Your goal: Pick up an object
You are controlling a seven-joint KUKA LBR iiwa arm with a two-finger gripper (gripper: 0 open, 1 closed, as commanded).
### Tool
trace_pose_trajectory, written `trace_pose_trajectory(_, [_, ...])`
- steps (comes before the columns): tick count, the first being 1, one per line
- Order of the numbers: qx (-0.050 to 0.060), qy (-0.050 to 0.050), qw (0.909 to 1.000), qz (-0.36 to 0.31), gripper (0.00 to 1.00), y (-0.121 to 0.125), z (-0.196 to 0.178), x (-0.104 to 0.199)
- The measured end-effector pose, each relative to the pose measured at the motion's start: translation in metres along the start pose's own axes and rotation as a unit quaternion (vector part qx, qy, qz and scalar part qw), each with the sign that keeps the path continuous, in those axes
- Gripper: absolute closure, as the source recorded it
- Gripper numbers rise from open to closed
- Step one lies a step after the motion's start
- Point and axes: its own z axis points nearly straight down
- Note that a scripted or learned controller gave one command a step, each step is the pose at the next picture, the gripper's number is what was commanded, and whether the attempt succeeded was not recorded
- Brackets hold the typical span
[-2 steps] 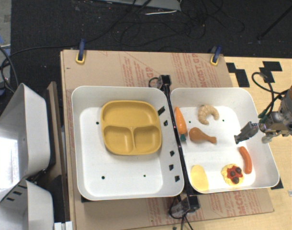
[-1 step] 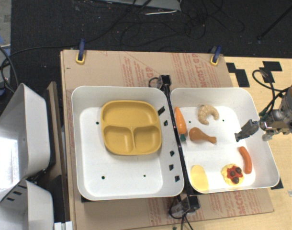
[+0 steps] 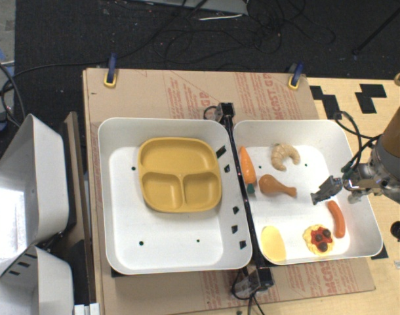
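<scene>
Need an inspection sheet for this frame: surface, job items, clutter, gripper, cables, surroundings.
Surface: cardboard-covered bench, two shallow white bins side by side.
Job's things: right bin holds orange toy carrot, beige croissant-shaped toy, brown toy drumstick, red toy sausage, yellow oval piece, small toy pizza.
Clutter: yellow three-compartment plate in left bin.
Gripper: black gripper low over right bin, beside sausage, holding nothing visible.
Cables: black leads across the floor.
Surroundings: yellow clamps on bench edge.

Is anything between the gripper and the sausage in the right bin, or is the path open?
Nothing visible stands in the way. The gripper hangs at the right bin's right side, just up-left of the sausage, with bare white floor between them. The chicken drumstick lies further left, the small pizza below.
</scene>
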Motion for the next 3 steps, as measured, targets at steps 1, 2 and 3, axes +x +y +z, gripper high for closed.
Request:
trace_pose_trajectory(1, [0.0, 0.0, 1.0, 0.0, 0.0, 0.0, 0.049, 0.01])
trace_pose_trajectory(2, [0.0, 0.0, 1.0, 0.0, 0.0, -0.001, 0.093, 0.008])
trace_pose_trajectory(3, [-0.002, 0.0, 1.0, 0.001, 1.0, 0.0, 0.08, 0.008])
